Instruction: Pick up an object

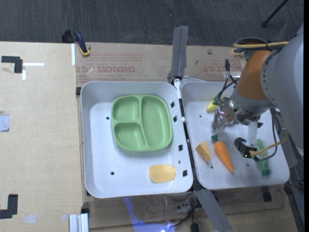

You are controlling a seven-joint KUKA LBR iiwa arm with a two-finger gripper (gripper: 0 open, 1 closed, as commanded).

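Crowding beside the carrot [223,156] is the risk: the hand [221,121], grip state unclear, hangs just above it, and could nudge the cheese wedge [203,152].

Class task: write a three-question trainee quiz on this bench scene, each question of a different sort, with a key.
1. True or false: the green divided plate lies in the right bin.
2. Which item lies right beside the carrot? A cheese wedge B yellow oval piece
3. Fill in: the hand hovers over the ___ bin.

Key: 1 false, it lies in the left bin; 2 A; 3 right.
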